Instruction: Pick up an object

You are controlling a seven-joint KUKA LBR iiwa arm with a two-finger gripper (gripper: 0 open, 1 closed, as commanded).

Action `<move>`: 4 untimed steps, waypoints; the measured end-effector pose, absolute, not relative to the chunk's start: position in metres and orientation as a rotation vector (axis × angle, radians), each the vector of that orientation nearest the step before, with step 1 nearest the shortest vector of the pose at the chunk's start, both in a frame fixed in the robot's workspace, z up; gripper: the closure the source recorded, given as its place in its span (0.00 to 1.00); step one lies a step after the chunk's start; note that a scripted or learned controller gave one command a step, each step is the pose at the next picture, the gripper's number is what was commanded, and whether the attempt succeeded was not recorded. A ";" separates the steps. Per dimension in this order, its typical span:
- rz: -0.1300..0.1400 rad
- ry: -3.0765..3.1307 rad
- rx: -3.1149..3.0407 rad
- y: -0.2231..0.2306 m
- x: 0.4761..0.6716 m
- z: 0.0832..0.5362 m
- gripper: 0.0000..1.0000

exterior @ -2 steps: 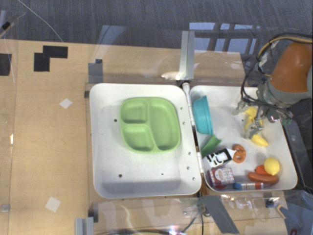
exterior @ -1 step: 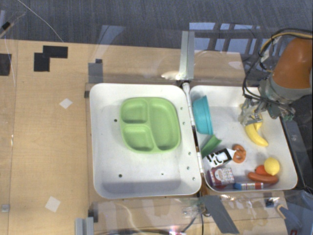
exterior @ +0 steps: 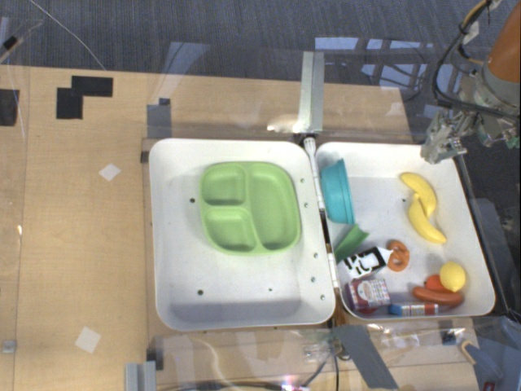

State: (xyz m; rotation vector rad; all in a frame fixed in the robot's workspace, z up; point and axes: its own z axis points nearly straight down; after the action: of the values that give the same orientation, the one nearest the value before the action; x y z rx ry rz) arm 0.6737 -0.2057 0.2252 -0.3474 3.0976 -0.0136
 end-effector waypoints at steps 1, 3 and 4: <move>-0.005 3.109 -0.348 -0.205 0.671 0.218 0.00; -0.003 3.092 -0.483 -0.178 0.648 0.088 0.00; -0.001 3.117 -0.293 -0.160 0.650 0.088 0.00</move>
State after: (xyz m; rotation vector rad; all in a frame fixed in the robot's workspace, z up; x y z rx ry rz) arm 0.6501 -0.1603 0.0877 -0.2934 3.1165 -0.0007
